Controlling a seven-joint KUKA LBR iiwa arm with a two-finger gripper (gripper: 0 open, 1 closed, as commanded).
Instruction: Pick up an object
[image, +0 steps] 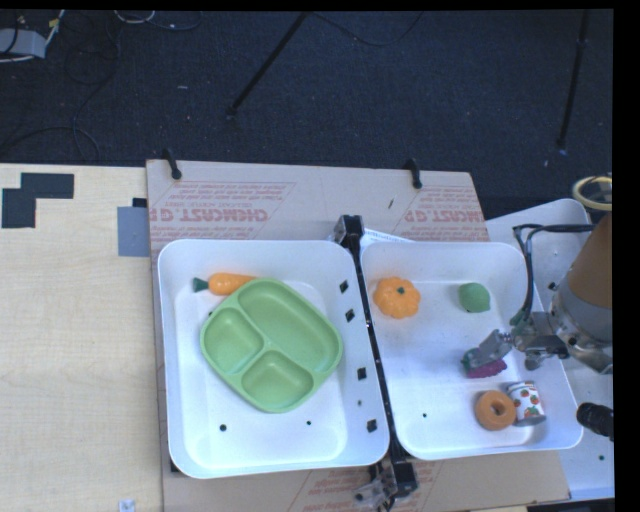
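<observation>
Two shallow white plastic bins sit side by side on a brown cardboard sheet (310, 205), and we take the black divider (365, 340) between them as our landmark. We read "CHEMCAST. GP" printed in red on the cardboard, upside down from this camera, in a strip above each bin. Left of the divider, the left bin (190, 440) holds a glossy green tray (270, 343) with three moulded compartments and rounded corners, and an orange toy carrot (228, 283) touching its upper edge. Right of the divider, in the right bin (440, 440), we see a ribbed orange pumpkin (397, 298) closest to it, a smooth green ball (474, 296) farther right, a ring-shaped brown doughnut (495, 410) toward the lower right, and a small white can (528, 403) with coloured printing too small to read, touching the doughnut. The gripper (487, 355) hangs low at the right side, its grey metal fingers over a magenta object (489, 369); we cannot tell whether they are spread or pressed together.
</observation>
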